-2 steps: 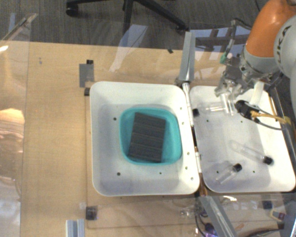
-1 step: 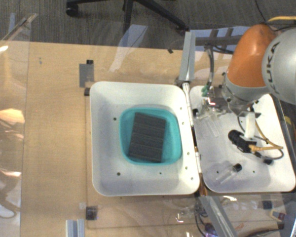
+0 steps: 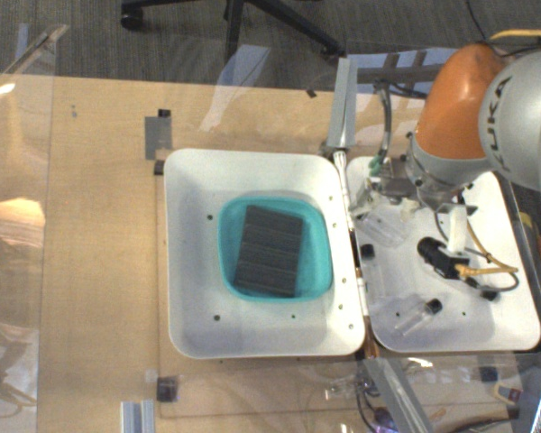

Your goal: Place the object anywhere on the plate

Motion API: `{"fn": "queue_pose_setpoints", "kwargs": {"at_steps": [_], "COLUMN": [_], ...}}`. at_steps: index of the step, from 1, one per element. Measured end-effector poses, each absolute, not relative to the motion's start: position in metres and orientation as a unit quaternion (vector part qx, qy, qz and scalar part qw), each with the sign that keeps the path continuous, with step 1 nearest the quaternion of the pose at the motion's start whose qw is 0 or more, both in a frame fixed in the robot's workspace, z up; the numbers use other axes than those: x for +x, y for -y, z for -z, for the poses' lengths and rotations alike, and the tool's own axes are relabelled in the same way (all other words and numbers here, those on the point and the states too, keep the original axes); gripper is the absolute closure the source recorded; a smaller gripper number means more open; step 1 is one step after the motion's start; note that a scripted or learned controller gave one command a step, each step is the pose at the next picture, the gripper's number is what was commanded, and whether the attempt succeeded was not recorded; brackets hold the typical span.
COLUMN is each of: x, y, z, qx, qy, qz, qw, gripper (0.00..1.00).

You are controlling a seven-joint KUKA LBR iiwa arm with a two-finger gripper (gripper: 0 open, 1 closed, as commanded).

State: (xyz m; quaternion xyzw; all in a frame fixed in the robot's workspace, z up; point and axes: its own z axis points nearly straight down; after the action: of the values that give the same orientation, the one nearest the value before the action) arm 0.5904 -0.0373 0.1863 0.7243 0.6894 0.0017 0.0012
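Plate [image 3: 230, 222]: teal, with a raised rim, seated in the middle of the left bin [image 3: 189, 273]. This is the landmark for every entry below.
Dark ridged block [image 3: 270, 251]: lies flat on the plate, inside the rim on all sides, with its long side slightly tilted. I judge it to be the task's object.
Reason for its position: it rests on the plate floor with nothing touching it, so the rim contains it and it needs no support.
Gripper [image 3: 385, 207]: to the right of the plate, past the wall between the bins and over the right bin [image 3: 514, 327]. It is well apart from the block.
Gripper state: open or closed cannot be told, because the wrist hides the tip. Nothing is seen held.
Arm [image 3: 473, 88]: reaches in from the right of the plate, and no part of it is above the plate.
Other items right of the plate: a small clear piece [image 3: 422, 312] and a small black piece [image 3: 368, 251] lie loose on the right bin's floor.
Task standing: judged complete as things lie.
Risk: low while the arm keeps off the plate.
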Motion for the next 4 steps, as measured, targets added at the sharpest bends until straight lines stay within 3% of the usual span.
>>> {"fn": "queue_pose_setpoints", "kwargs": {"at_steps": [1,2,3,4], "x": [0.548,0.592,0.638,0.597], "y": [0.14,0.182,0.191,0.198], "z": [-0.216,-0.279,-0.424,-0.437], "qx": [0.774,0.766,0.812,0.839], "qy": [-0.633,-0.642,-0.584,-0.544], "qz": [-0.0024,-0.0028,-0.0046,-0.0039], "qw": [0.003,0.004,0.007,0.006], "gripper": [0.0,0.0,0.0,0.0]}}
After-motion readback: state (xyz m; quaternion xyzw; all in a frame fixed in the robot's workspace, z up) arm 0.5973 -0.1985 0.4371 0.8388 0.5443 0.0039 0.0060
